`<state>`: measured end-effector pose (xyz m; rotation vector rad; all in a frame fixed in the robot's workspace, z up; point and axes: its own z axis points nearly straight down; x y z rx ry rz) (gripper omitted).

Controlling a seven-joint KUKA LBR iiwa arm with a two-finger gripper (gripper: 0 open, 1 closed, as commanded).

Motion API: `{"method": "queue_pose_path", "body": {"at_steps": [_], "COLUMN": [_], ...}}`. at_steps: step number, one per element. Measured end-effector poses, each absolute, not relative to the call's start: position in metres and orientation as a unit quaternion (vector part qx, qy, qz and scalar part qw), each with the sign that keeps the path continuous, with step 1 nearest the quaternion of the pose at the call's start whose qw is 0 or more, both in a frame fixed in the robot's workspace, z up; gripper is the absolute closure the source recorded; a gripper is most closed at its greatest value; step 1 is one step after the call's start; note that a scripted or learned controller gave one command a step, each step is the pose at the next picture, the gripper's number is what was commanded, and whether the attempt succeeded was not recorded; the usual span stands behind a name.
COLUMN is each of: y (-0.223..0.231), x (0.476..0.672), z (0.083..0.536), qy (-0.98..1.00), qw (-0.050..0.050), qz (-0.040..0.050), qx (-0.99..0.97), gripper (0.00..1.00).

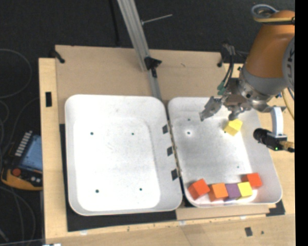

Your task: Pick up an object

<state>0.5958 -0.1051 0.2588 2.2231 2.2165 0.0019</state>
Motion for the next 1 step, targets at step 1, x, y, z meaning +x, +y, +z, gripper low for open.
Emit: {"method": "queue_pose_path", "body": {"at_steps": [1], "y": [-0.1795], "x": [0.5957], "z": [0.3024], "qy": [0.705], "qw": [0.004], "qz": [0.0000], "qx": [0.709], "gripper": [0.00]}}
